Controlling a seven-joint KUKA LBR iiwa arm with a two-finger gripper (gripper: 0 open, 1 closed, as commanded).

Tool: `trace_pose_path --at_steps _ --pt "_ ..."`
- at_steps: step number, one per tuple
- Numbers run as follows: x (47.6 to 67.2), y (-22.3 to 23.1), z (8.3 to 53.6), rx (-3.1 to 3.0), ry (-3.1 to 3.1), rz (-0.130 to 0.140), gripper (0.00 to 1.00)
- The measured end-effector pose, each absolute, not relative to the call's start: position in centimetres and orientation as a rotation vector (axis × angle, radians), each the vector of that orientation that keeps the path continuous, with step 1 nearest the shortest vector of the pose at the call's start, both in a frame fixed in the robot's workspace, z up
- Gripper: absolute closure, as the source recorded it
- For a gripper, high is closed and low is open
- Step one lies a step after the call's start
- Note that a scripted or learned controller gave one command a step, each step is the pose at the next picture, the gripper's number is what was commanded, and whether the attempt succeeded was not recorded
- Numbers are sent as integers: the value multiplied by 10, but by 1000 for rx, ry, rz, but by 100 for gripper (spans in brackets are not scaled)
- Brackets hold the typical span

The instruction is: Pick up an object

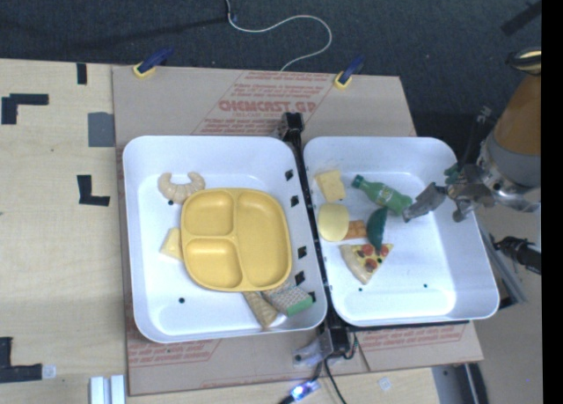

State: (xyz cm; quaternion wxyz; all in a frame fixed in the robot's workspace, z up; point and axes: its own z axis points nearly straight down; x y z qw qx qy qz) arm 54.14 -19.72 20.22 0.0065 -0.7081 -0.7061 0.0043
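Left bin (145,217), shallow, white, smooth plastic:
- Yellow tray (236,237), rounded square, three compartments, matte; sits mid-bin.
- Beige curled piece (179,185), ridged like a croissant, just beside the tray's upper-left corner.
- Pale yellow wedge (170,243), partly under the tray's left edge.
- Tan waffled cone (261,306) and a grey-green piece (291,300) at the tray's lower edge, both partly covered by it.

Right bin (440,292), same make, touching the left bin along a black clipped seam:
- Green bottle (382,193), glossy toy plastic, lying flat; long axis runs upper-left to lower-right, narrow neck toward the upper left.
- Dark green pod-shaped piece (376,227), long axis near vertical in the view, just below the bottle.
- Yellow cheese-like block (331,186), upper left of the bin.
- Pale yellow round (333,222), smooth, below the block.
- Pizza slice (366,261), triangular, speckled red, tip pointing toward the lower edge.

My pincer (440,198), dark metal, over the right bin near its right wall; its tip is just beside the bottle's base. I cannot tell whether it is apart or together; nothing visibly sits between its tips.

Worktop (53,261): pale wood grain, a cardboard sheet (255,103) under both bins.
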Motion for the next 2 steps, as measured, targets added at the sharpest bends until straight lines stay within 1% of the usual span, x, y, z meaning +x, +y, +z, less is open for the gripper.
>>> trace_pose_path --at_steps 1,2 --pt "545 -197 210 -2219 -2221 2 0" --pt "546 -197 166 -2217 -2220 6 0"
